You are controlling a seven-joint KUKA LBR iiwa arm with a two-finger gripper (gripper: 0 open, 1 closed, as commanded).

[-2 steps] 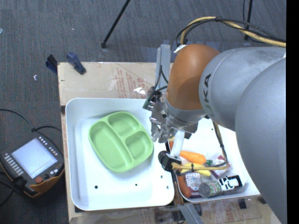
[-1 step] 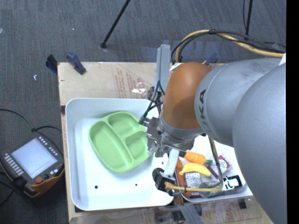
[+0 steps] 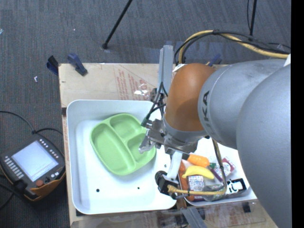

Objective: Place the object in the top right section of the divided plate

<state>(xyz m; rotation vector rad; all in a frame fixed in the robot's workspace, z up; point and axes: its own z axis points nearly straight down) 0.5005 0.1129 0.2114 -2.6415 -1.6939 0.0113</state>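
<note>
The arm is reaching in from the right and hanging over the seam between the two white bins. The gripper [image 3: 148, 144] is sitting at the right edge of the green divided plate [image 3: 116, 148], which is lying in the left bin [image 3: 76, 175]. Whether the gripper is released or clenched cannot be told from this angle; the wrist and orange band are covering most of it, and no item is visibly sitting in it.

Candidate objects are lying in the right bin [image 3: 240, 186], partly under the arm: a banana [image 3: 199, 173], an orange carrot-like piece [image 3: 198, 160], and a small red packet [image 3: 227, 165]. All three plate compartments are looking bare, so the task's thing is, by my judgement, among those items in the right bin and not yet on the plate.

Step in hand: unclear between an approach for a pick and a drop attempt with nothing carried; I am leaning towards no object being transported.

Next move is calling for a confirmed grasp on one item in the right bin, then a carry to the plate's far right compartment, just left of the present gripper position, with release low over it.
</note>
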